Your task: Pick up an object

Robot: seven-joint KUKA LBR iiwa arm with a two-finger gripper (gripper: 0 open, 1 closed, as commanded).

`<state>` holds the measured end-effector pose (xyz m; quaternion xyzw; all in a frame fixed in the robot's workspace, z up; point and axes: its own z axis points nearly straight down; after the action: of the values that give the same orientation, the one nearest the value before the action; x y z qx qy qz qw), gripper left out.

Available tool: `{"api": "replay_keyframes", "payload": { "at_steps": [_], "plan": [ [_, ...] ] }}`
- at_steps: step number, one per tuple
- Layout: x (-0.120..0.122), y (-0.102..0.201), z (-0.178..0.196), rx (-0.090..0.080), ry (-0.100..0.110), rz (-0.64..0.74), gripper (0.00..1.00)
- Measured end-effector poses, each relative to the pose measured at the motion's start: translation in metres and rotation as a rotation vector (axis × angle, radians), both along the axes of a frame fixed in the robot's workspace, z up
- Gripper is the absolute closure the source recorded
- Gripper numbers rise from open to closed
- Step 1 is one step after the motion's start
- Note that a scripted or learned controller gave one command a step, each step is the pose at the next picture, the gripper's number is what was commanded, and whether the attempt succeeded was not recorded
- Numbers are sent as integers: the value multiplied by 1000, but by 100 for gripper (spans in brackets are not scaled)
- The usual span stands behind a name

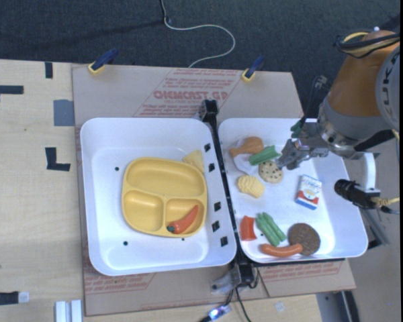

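Note:
My gripper (287, 159) hangs over the right bin (346, 237), just right of a chocolate-chip cookie (271, 172) and a green bean pod (263, 155). Its dark fingers point down and left; nothing shows between them. Other toy foods lie in this bin: a drumstick (247, 145), a yellow corn piece (251, 186), a small milk carton (309, 192), a green pepper (271, 228), a red piece (248, 228), a brown patty (303, 237) and a sausage (281, 250).
The left bin (97, 180) holds a yellow divided plate (162, 193) with a red chili (184, 220) in its front compartment and a yellow wedge (195, 158) behind it. A black divider (218, 180) runs between the bins. The arm's orange band (363, 79) rises at the right.

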<state>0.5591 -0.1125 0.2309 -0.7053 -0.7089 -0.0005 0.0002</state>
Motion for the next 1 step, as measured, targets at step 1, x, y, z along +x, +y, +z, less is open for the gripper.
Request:
{"api": "replay_keyframes", "payload": {
  "at_steps": [1],
  "plan": [
    [46, 40, -1, 0, -1, 2, 100]
  ]
}}
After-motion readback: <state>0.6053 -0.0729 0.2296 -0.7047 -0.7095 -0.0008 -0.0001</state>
